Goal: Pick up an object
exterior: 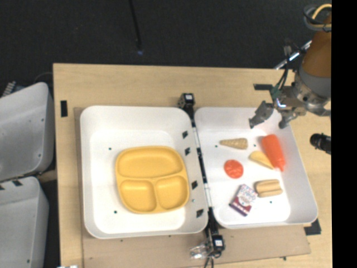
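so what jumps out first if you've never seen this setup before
The big yellow divided tray sits alone in the left bin and draws the eye first. Next come the bright toy foods scattered in the right bin: an orange carrot near its far right side, and a red tomato near its middle. The gripper hovers over that bin's far right corner, holding nothing visible.

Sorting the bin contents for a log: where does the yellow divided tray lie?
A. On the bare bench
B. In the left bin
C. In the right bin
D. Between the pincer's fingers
B: the yellow divided tray lies flat in the left bin, apart from the food items.
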You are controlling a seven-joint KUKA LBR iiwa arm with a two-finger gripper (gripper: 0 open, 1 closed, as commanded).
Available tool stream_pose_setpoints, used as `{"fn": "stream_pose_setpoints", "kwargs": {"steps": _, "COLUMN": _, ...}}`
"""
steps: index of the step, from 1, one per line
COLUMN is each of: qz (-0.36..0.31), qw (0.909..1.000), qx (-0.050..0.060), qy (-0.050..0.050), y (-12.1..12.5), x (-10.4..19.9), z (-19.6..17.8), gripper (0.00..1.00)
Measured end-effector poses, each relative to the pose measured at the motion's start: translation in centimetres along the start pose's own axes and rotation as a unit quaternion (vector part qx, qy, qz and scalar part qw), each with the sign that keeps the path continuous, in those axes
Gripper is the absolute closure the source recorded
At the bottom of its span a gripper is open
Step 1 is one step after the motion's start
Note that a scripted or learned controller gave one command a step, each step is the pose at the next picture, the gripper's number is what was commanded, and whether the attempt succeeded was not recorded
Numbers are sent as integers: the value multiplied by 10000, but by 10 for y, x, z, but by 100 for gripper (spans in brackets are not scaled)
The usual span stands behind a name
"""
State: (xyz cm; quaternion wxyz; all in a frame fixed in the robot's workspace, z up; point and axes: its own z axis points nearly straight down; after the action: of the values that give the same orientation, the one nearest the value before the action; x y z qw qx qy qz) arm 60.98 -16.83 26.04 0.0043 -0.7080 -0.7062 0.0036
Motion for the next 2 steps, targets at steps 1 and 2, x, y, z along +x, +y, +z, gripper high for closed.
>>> {"fn": "stream_pose_setpoints", "kwargs": {"steps": 1, "qz": -13, "qw": 10000, "qx": -62, "qy": -6, "y": 2, "x": 1, "z": -8, "gripper": 0}}
{"fn": "stream_pose_setpoints", "kwargs": {"steps": 2, "qz": -2, "qw": 10000, "qx": -38, "qy": -13, "y": -8, "x": 3, "z": 43, "gripper": 0}}
